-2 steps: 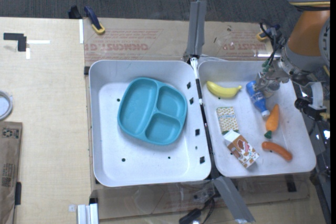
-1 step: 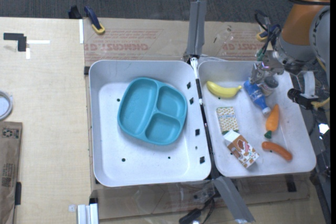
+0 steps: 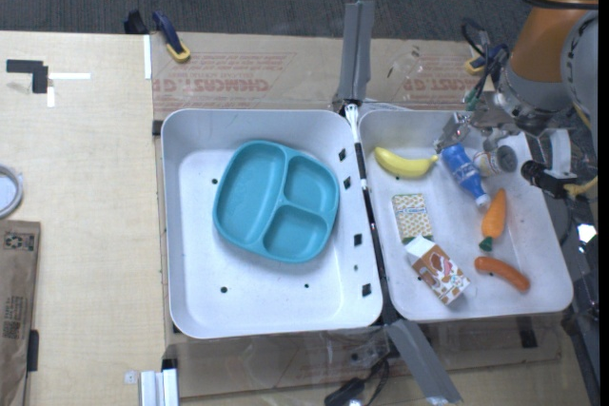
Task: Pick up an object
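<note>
The grey arm's two-finger hand [image 3: 463, 130] hangs over the far part of the right white bin [image 3: 547, 299]; whether it is apart or together cannot be told. Directly at the hand lies a blue plastic bottle [image 3: 464, 169], and just left of it a yellow banana [image 3: 403, 163]. Nearer the viewer from the hand lie an orange carrot [image 3: 494, 215], a red-orange sausage [image 3: 501, 273], a patterned card [image 3: 411, 215] and a small carton [image 3: 439, 272]. Far to the hand's left, the left white bin [image 3: 181, 233] holds a blue three-compartment plate [image 3: 277, 201].
</note>
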Controlling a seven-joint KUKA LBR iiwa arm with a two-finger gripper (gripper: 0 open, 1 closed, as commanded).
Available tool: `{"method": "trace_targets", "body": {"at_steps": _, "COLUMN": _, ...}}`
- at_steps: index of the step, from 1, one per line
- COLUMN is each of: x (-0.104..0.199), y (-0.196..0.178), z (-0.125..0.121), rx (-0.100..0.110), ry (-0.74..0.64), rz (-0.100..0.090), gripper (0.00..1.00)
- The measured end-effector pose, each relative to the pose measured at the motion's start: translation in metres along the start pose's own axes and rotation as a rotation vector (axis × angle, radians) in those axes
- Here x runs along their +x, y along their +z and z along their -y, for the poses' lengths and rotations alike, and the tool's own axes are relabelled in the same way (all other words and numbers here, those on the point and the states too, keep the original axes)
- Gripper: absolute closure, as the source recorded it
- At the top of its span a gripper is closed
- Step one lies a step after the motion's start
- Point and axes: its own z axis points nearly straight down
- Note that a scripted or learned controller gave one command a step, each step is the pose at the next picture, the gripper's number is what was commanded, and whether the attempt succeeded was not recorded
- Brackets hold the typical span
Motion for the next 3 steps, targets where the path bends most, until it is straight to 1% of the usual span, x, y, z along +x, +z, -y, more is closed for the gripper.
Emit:
{"method": "trace_targets", "body": {"at_steps": 1, "x": -0.012, "y": -0.038, "z": 0.016, "rx": 0.000, "ry": -0.382, "rz": -0.001, "gripper": 0.00}}
{"method": "trace_targets", "body": {"at_steps": 2, "x": -0.027, "y": 0.004, "z": 0.017, "rx": -0.003, "ry": -0.397, "rz": 0.000, "gripper": 0.00}}
{"method": "trace_targets", "body": {"at_steps": 3, "x": -0.017, "y": 0.035, "z": 0.031, "rx": 0.000, "ry": -0.460, "rz": -0.001, "gripper": 0.00}}
